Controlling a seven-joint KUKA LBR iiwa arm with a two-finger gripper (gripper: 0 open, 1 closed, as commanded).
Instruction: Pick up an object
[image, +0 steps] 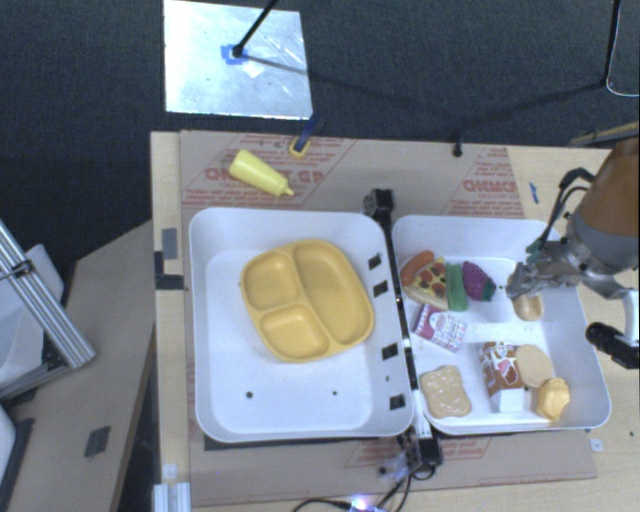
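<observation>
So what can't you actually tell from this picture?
- Whether the hand grips anything: its own body covers its tips from above.
- The small tan piece under it: partly covered, too small to name.
- The arm: cut off by the right edge.
- The printed packet: print too small to read.

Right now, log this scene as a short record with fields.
left bin: holds a yellow divided plate
right bin: toy food, including a pizza slice, a cracker, a small carton
gripper: low over the right bin's far right part, beside a small tan piece
outside the bins: yellow bottle on the bench behind the left bin
</observation>
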